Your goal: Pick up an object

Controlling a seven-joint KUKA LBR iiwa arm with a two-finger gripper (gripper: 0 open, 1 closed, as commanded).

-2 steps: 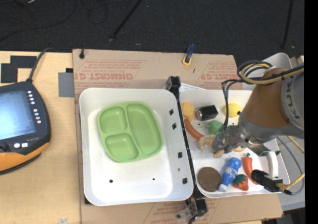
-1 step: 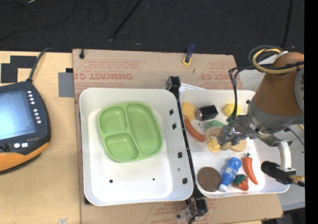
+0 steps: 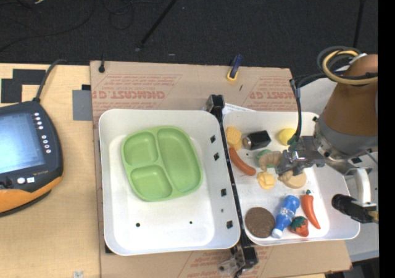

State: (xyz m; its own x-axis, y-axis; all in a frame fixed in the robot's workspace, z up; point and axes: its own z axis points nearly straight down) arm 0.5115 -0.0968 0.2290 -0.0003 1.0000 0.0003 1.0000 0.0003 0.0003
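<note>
My gripper is low over the middle of the right bin, on the arm reaching in from the right. It hangs directly above a tan potato-like piece and next to a pale green piece. Around it lie a yellow lemon, a black item, a red sausage, a small yellow piece, a blue bottle, a carrot, a strawberry and a brown disc. Nothing visibly sits between the gripper's tips.
The left bin holds a green divided plate. A black divider runs between the bins. A tablet-like pendant lies on the bench at far left. A yellow-orange item rests by the right bin's left wall.
</note>
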